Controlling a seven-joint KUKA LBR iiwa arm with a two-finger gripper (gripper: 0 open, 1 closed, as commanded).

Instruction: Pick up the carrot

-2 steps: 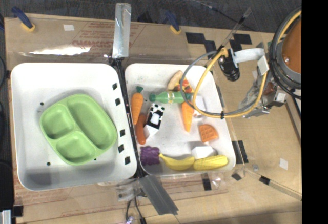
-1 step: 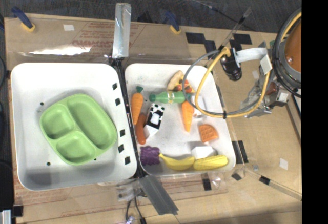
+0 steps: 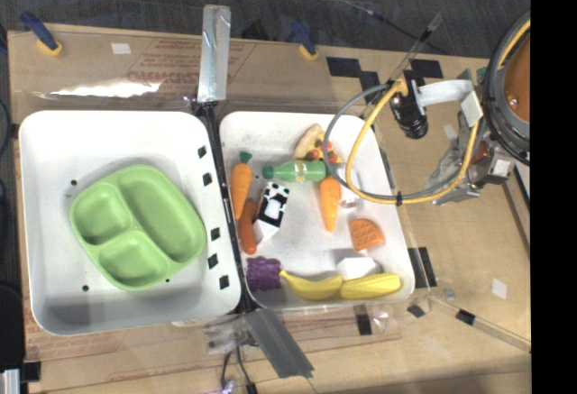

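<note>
No carrot is held; the task is judged to be at its start, with the reach not yet made. Two carrots are seen in the right bin [image 3: 392, 203]: one carrot [image 3: 330, 203] lies near the bin's middle, its narrow end pointing toward the bottom of the frame, just below a green bottle [image 3: 297, 171]; a second carrot [image 3: 241, 187] lies along the bin's left wall, with a reddish piece [image 3: 248, 234] directly below it. A black-and-white block [image 3: 273, 205] sits between the two carrots.

The arm [image 3: 509, 86] is seen at the right edge of the frame, well apart from the bin's contents and over the bench [image 3: 469, 275]. A tangle of yellow and grey cables [image 3: 361, 140] loops from it over the bin's upper right corner. The claw is taken to be the metal part at [image 3: 460, 176], to the right of the bin; whether it is spread or pressed together cannot be told from this view.

For the next move, a travel leftward over the right bin and a descent on one carrot would be called for. The middle carrot looks the freer choice, though the bottle and an orange wedge [image 3: 367, 234] lie near it. The left bin [image 3: 36, 203], holding a green tray [image 3: 137, 225], plays no part.
</note>
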